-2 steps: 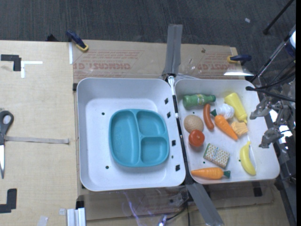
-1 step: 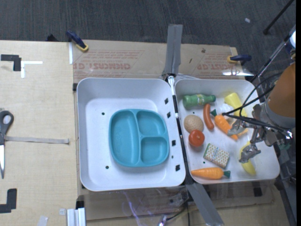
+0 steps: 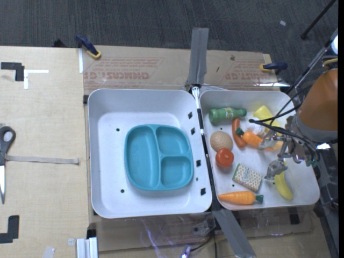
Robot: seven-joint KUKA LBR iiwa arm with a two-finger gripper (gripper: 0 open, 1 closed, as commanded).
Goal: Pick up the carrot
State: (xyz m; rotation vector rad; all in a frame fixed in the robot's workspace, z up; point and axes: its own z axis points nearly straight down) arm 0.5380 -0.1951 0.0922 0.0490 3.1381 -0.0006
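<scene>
Orange carrot lies along the near wall of the right bin, long axis left-right with its green tip rightward, and I see my pincer up-right of it, whether open or closed I cannot tell.

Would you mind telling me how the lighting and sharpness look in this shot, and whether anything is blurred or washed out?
Camera view: lighting is even and soft on the left bin, with faint shadows along its walls; the carrot at the right bin's near edge reads sharply; the claw above the banana is cluttered by cables and slightly smeared; there is a bright glint on the arm at the right.
</scene>
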